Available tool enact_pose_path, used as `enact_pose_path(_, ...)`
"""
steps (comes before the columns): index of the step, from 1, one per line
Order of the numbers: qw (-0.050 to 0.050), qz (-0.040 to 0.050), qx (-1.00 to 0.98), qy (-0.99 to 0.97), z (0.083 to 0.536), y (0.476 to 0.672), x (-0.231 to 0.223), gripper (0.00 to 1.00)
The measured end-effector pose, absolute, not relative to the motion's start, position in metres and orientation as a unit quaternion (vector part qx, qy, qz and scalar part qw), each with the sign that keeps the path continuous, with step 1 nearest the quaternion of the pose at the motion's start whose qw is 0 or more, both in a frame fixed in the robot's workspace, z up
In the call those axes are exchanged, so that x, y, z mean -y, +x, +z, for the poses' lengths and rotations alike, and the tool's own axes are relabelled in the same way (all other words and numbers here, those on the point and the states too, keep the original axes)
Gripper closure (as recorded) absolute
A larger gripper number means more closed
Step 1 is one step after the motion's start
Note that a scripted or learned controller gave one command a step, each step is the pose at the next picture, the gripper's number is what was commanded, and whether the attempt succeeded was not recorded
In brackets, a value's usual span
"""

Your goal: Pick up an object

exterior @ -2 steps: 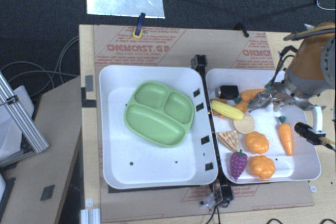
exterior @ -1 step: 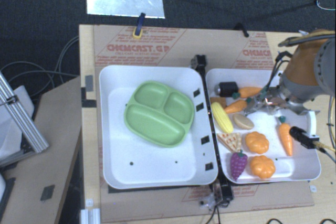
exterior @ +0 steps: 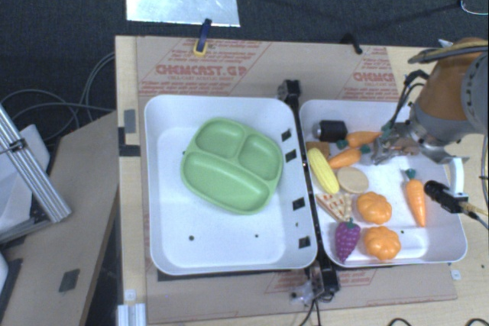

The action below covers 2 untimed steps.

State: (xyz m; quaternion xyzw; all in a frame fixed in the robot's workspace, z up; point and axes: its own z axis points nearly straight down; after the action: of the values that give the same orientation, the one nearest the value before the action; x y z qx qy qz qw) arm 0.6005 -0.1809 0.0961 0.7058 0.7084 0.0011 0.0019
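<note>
Dark carpet surrounds a cardboard-topped bench (exterior: 229, 65) bearing two shallow white bins side by side. Largest on the bench, the left bin (exterior: 172, 233) carries a green divided plate (exterior: 233, 164), lying at an angle near its middle. The right bin (exterior: 451, 240) holds the toy food from which one item is to be lifted: a yellow corn cob (exterior: 322, 170) along its left wall, two round orange pumpkins (exterior: 374, 208) toward the front, a long carrot (exterior: 415, 198) at right, a second carrot (exterior: 345, 157) and a third orange piece (exterior: 362, 139) near the back, a tan disc (exterior: 353, 180), a purple bunch of grapes (exterior: 346, 238), a waffle-patterned wedge (exterior: 334, 204) and a small black block (exterior: 332, 130).

Reaching in from the right, the grey arm (exterior: 451, 99) has its gripper (exterior: 384, 151) low over the back of the right bin, close beside the carrots there. By all appearances the pick is not yet done: every item lies on the bin floor and nothing is seen raised.

Whether the fingers are spread or closed cannot be told; the tool is small and dark against the clutter. Much of the arm is cut off at the frame's edge, and contact with the nearest carrot is unclear.
</note>
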Motion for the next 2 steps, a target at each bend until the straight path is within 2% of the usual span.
enact_pose_path(2, 0.004, 0.0024, -0.709, 0.705, 0.210, 0.616, 0.169, 1.00)
